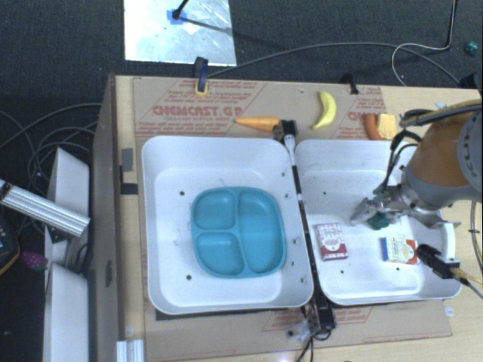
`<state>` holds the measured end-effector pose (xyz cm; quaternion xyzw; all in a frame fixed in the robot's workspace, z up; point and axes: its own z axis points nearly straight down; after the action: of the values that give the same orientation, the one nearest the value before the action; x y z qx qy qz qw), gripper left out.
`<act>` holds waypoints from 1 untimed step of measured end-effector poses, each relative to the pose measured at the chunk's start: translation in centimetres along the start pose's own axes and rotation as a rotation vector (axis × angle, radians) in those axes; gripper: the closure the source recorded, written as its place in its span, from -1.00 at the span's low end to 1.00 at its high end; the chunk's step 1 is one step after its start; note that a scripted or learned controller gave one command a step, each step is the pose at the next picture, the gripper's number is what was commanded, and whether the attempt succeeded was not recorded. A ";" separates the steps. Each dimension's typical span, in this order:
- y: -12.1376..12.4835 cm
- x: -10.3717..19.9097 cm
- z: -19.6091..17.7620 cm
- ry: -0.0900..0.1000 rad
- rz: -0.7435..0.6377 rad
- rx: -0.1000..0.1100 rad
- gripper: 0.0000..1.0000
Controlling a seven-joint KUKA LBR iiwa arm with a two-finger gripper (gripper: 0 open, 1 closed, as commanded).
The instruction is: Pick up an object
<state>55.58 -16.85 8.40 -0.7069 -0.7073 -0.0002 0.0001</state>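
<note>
In the right bin [332,161] lie a small red and white box [330,241] and a blue, white and orange packet [398,250]. My gripper [370,212] is low over the bin's middle, above and between these two, close to the bin floor. A small green item [383,219] shows right at the gripper's tip; whether it is held is unclear. The grey arm with its orange band [445,161] comes in from the right and hides part of the bin's right side.
The left bin [173,164] holds a blue divided plate [238,230]. Behind the bins on the cardboard lie a banana [326,109], a carrot [256,123] and an orange-yellow item [379,125]. A black clip [287,130] sits where the bins meet.
</note>
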 end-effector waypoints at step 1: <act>0.1 0.0 -1.1 -0.001 -0.001 -0.003 1.00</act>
<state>55.68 -16.90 9.50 -0.7067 -0.7075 -0.0010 -0.0012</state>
